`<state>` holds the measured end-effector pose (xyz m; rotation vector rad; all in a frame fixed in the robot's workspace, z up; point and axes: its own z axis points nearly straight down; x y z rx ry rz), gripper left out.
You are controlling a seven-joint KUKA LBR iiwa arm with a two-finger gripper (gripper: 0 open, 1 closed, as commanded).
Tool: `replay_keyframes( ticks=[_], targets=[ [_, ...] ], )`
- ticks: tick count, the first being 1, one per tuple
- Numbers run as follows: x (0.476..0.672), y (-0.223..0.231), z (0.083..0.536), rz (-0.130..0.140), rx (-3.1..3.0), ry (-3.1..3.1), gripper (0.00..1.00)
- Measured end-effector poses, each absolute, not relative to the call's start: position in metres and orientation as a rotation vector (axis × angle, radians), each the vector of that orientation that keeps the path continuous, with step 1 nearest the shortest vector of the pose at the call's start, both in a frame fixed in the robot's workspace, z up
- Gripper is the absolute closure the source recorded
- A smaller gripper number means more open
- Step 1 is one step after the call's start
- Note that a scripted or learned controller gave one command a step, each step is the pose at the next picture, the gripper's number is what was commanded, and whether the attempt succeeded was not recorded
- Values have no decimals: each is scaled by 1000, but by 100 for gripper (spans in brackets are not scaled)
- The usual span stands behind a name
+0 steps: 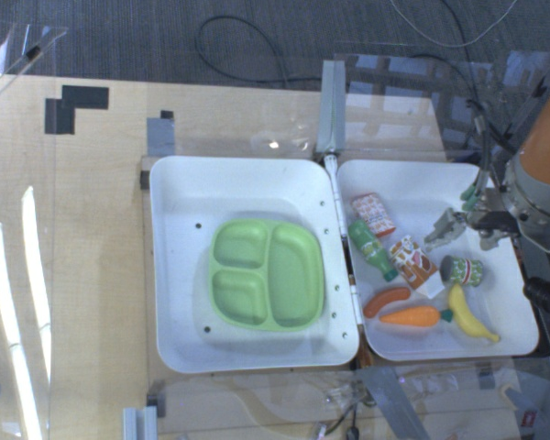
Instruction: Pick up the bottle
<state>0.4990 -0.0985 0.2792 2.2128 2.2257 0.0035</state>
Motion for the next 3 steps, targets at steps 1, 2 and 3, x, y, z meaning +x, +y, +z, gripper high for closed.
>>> replay_keyframes(
  ticks=[1, 2, 3],
  targets=[
    [583, -91, 135, 5, 2157, 2281, 0],
    [549, -119, 89, 11, 2083, 2338, 0],
    [552, -116, 100, 19, 2075, 2340, 100]
  ],
)
